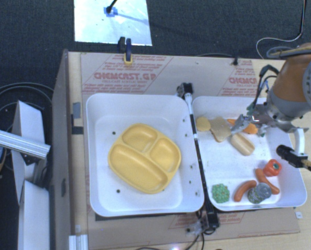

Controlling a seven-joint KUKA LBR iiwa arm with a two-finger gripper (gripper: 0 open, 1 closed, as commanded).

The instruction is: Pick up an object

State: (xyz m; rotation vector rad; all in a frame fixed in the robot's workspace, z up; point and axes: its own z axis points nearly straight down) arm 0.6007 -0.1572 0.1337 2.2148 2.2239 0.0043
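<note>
— Where's the tool (247,123) now?

— I have it low in the right bin (301,194), near the far edge, beside a tan bread-like piece (242,144). Whether it's open or closed, I can't tell.

— What would you take?

— That tan piece. I'd judge it light, probably hard plastic and a bit slick, so I'd grip across its narrow middle.

— Any writing?

— The worktop (145,69) carries red print; I read "CHEMCAST GP". A yellow divided tray (144,158) sits in the left bin (100,202).
</note>
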